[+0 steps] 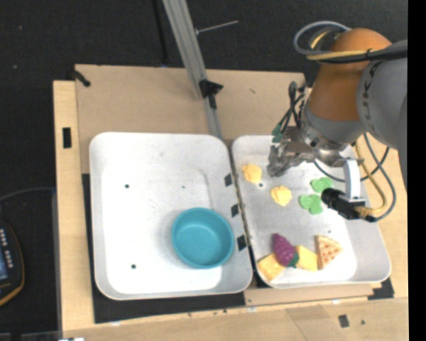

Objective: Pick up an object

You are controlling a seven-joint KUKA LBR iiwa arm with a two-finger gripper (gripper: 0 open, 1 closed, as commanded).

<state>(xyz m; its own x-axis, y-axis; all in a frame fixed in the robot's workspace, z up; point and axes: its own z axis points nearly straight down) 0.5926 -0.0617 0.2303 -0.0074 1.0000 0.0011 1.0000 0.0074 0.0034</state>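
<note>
Nearest, the yellow wedge looks light, rigid, slippery plastic; pinch its flat sides. The hand hovers beside the yellow piece; its state I cannot tell.

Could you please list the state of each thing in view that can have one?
Blue bowl: upright, in the left bin.
Claw: low in the right bin, beside a yellow piece.
Purple piece: lying against yellow pieces near the front wall.
Pizza slice toy: lying flat.
Green pieces: lying loose.
</note>
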